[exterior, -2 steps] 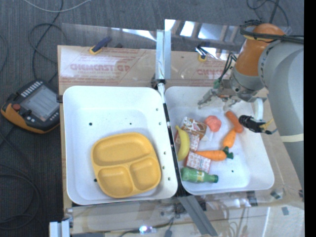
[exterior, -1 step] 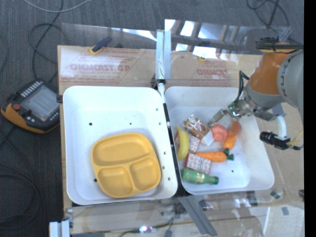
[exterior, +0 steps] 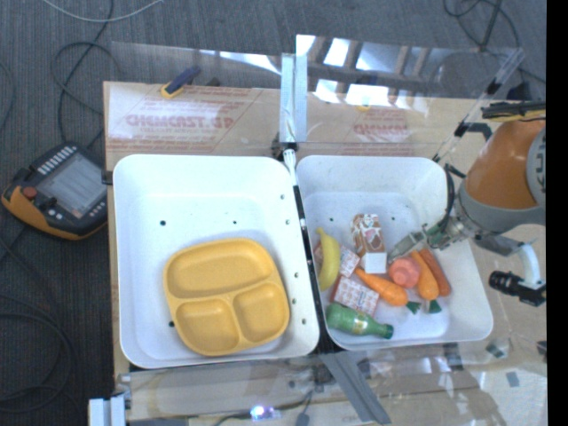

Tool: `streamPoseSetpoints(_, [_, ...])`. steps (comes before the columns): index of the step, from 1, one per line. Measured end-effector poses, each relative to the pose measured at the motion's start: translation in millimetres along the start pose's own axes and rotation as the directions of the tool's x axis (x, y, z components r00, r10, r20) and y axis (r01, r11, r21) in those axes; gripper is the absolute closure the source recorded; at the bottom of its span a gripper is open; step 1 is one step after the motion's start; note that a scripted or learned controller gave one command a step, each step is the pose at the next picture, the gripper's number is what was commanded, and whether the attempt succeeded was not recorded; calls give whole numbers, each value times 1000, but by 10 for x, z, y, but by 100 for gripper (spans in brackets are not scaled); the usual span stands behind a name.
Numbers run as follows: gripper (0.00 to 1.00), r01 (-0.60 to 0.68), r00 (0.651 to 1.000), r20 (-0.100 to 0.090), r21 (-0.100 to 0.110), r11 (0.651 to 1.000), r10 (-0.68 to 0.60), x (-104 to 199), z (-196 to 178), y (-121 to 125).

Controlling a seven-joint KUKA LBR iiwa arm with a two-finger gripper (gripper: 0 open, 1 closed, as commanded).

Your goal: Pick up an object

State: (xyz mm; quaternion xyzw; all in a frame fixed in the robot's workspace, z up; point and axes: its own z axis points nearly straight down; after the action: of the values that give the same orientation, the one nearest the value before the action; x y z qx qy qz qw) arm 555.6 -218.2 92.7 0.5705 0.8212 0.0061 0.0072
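White left bin point(exterior: 133, 238) holds a yellow tray point(exterior: 226, 293); right bin point(exterior: 390, 171) holds toy food; gripper point(exterior: 424, 238) at its 3 o'clock, jaws unclear.

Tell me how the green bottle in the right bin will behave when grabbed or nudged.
The green bottle lies on its side, so a nudge would probably roll it. It looks like glossy toy plastic, likely light and somewhat slippery. Its narrow neck ends near a carrot, which may crowd a grab there.

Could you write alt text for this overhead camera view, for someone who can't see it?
A grey and orange robot arm reaches from the right, its end effector low over toy food in the right white bin: carrots, a banana, a green bottle. The left bin holds a yellow divided tray.
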Motion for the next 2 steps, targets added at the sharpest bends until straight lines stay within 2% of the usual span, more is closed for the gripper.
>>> streamPoseSetpoints(1, [0,33,999,-6,17,999,-33,20,-747,351])
streamPoseSetpoints(2, [0,182,983,-8,16,983,-182,511,-104,722])
